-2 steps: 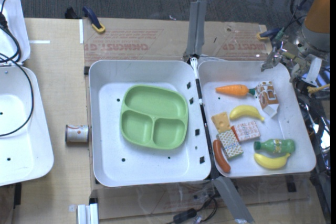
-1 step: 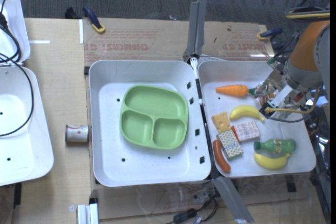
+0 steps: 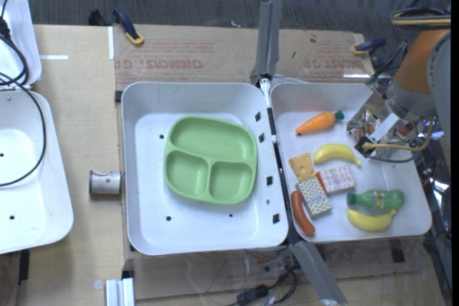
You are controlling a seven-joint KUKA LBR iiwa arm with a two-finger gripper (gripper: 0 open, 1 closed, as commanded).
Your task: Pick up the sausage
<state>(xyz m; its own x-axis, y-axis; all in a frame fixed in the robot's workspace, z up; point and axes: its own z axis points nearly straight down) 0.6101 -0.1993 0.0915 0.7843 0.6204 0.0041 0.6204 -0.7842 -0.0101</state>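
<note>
The sausage (image 3: 302, 214) is a red-orange link lying near the front left corner of the right bin (image 3: 409, 226), just left of a checkered block (image 3: 314, 197). My gripper (image 3: 367, 132) hangs over the bin's far right part, well behind and to the right of the sausage. It is close above the bin, near the right end of a banana (image 3: 337, 153). Nothing shows between its fingers.
The right bin also holds a carrot (image 3: 318, 122), a cheese wedge (image 3: 302, 166), a pink wafer block (image 3: 336, 179), a green bottle (image 3: 375, 198) and a second banana (image 3: 371, 220). A green divided plate (image 3: 211, 159) lies in the left bin (image 3: 143, 175).
</note>
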